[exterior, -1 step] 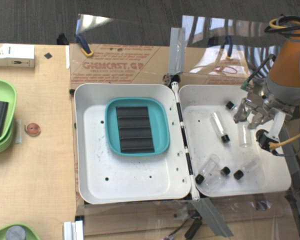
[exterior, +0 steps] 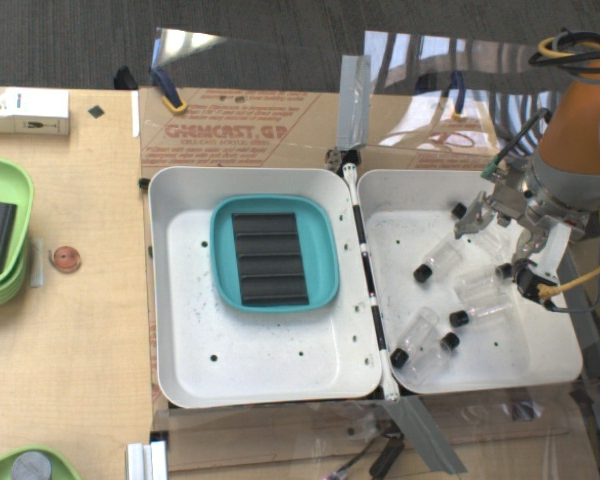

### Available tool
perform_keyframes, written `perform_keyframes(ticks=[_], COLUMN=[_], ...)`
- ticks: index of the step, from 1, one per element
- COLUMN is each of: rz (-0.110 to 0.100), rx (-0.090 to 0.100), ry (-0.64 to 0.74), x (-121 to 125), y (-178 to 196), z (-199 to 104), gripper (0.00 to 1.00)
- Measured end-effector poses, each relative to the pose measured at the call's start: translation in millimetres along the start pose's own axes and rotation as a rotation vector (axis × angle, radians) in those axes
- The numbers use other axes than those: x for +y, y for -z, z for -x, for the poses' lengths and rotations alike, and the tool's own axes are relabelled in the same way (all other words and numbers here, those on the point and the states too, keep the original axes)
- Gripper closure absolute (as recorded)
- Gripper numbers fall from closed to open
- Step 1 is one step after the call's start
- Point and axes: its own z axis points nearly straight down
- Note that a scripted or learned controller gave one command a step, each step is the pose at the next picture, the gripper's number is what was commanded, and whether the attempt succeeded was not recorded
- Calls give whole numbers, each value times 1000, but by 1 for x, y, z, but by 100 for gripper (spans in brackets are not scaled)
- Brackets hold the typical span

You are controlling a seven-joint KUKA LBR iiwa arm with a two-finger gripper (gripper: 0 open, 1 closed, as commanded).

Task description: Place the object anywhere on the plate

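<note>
A teal plate [exterior: 276,254] with a dark ridged insert lies in the left white bin [exterior: 180,348]. Several clear plastic bottles with black caps lie scattered in the right white bin [exterior: 540,363]: one at the bin's centre-left [exterior: 442,260], one lower down [exterior: 485,313], one near the front-left corner [exterior: 417,334]. My gripper [exterior: 502,240] hovers over the right bin's back right part, above the bottles. Its fingers [exterior: 472,216] are spread open, and I see nothing held between them. The clear bottles under it are hard to make out.
A divider rim [exterior: 363,268] separates the two bins. A cardboard sheet [exterior: 240,123] lies behind the left bin. On the wooden bench to the left are green trays [exterior: 2,230], a small orange disc [exterior: 66,258] and a white box [exterior: 25,111]. Cables [exterior: 570,48] hang by the arm.
</note>
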Motion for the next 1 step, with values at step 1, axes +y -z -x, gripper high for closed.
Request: perform_keyframes(ticks=[1], rz=[2], rx=[1], ry=[-206], x=[-6], y=[102], z=[44], gripper=[0])
